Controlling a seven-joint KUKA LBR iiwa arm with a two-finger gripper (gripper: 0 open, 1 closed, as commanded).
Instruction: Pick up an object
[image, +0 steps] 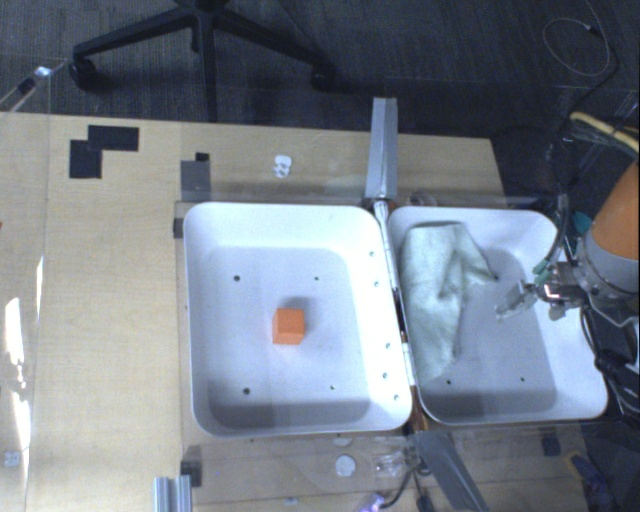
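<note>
- Orange is the small foam-like cube (289, 326), which sits alone on the floor of the left shallow white plastic bin (215, 250), a little below that bin's middle and apart from every wall
- Nothing touches the cube; the gripper is well away from it, over the other bin
- Pale grey-white crumpled cloth (440, 295) lies in the right shallow white plastic bin (520, 400), spread along its left side from the upper wall down towards the lower half, with folds running lengthwise
- Grey robot arm with an orange band (615, 235) comes in from the right edge and reaches over the right bin's right wall
- Its two-finger metal gripper (512, 303) points leftwards over the right bin, near the right edge of the cloth, at about mid-height of the bin
- Whether it touches the cloth or the bin floor cannot be told from this slant
- Nothing shows between the fingers, and whether they stand apart or together cannot be told, since they appear small and blurred against the white floor
- Light wooden bench top (110, 330) carries both bins side by side, with a grey metal bar (383, 150) standing at the seam between them along the upper edge
- Black office-chair base (205, 40) stands on the dark carpet beyond the bench, at the upper left
</note>
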